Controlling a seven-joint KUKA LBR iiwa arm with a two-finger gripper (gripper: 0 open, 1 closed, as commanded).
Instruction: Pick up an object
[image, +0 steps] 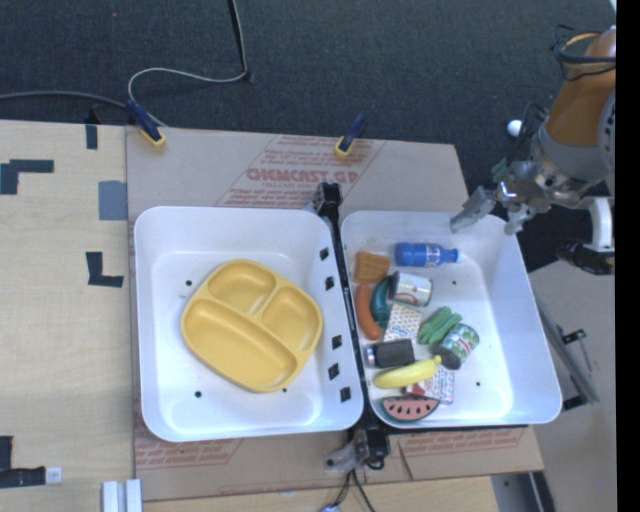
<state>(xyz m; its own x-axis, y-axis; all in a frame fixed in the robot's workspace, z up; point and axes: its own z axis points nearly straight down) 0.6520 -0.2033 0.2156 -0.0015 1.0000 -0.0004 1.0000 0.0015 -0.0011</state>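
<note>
The gripper hangs at the upper right of the frame, over the top right corner of the right bin. I cannot tell how it is set. The bottle, can, banana and melon slice lie in that bin. A yellow tray lies in the left bin.

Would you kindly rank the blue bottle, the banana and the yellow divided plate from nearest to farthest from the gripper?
From the gripper:
1. Blue bottle, top of the right bin.
2. Banana, lower in the right bin.
3. Yellow divided plate, in the left bin.
</note>
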